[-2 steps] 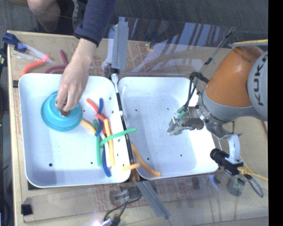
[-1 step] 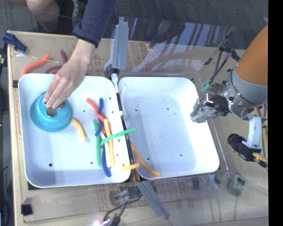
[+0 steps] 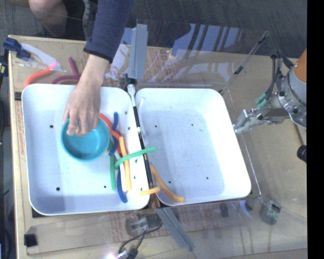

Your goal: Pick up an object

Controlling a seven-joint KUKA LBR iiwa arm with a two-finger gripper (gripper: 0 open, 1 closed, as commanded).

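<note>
In the left bin (image 3: 43, 166), a turquoise bowl (image 3: 86, 143) is seated upright on the white floor, left of centre. A person's hand (image 3: 83, 109) is laid over the bowl's far rim, with the fingertips reaching into the bowl. The forearm is covered by a dark blue sleeve (image 3: 110, 20) and enters from the top of the view.

Just right of the bowl, a cluster of thin coloured strips is gathered against the bin's right wall:
- A yellow strip (image 3: 126, 171) is laid lengthwise, near the wall.
- A green strip (image 3: 134, 155) is laid across the yellow one, and its right end crosses the rim between the two bins.
- A blue strip (image 3: 115, 120) and a red strip (image 3: 109, 125) are placed beside the bowl's upper right edge.

In the right bin (image 3: 194, 139), an orange strip (image 3: 166, 189) is lodged in the near left corner.

The gripper (image 3: 240, 125) is positioned outside the bins, just beyond the right wall of the right bin, above the bench (image 3: 275, 188). Nothing is seen held in it. Whether it is spread or pressed together cannot be told at this distance. The grey wrist (image 3: 291, 99) is seen at the right of the view.
</note>
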